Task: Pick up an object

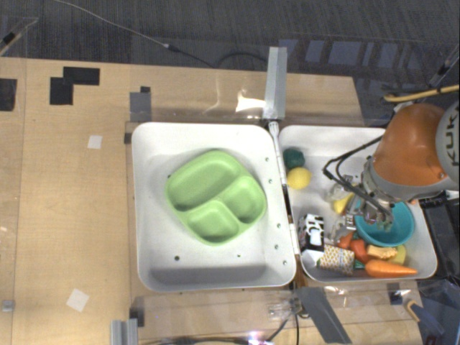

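The right bin [359, 136] holds a clutter of small objects. A yellow ball [298, 178] and a dark green ball [293, 157] lie near its left wall. A teal bowl [392, 225], an orange carrot [389, 269], a black-and-white toy [313, 230] and a patterned block [336, 259] crowd the front. My gripper [368, 210] hangs low over the teal bowl's left rim, under the orange wrist band [410, 149]. Cables and the wrist hide its tips.
The left bin [154, 264] carries a green divided plate [215, 195]. A grey metal post [275, 81] stands behind the wall between the two bins. Wooden bench surface lies to the left.
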You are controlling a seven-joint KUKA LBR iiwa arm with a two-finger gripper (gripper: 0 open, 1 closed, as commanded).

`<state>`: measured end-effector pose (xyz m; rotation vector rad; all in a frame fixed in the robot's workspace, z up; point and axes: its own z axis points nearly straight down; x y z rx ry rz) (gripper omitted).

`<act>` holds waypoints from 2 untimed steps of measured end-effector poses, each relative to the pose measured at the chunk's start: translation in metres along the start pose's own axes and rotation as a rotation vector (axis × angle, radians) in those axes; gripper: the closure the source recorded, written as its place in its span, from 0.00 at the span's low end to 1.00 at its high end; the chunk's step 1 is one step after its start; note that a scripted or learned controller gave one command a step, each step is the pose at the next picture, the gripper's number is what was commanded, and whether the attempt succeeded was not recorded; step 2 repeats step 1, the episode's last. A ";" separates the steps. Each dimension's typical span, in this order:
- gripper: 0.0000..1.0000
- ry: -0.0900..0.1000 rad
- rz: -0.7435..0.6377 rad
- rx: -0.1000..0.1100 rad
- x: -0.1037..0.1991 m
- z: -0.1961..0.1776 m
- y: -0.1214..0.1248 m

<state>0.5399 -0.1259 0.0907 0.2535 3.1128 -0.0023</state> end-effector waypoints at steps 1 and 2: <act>0.00 0.001 0.164 0.002 -0.010 0.000 0.028; 0.00 0.001 0.164 0.002 -0.010 0.000 0.028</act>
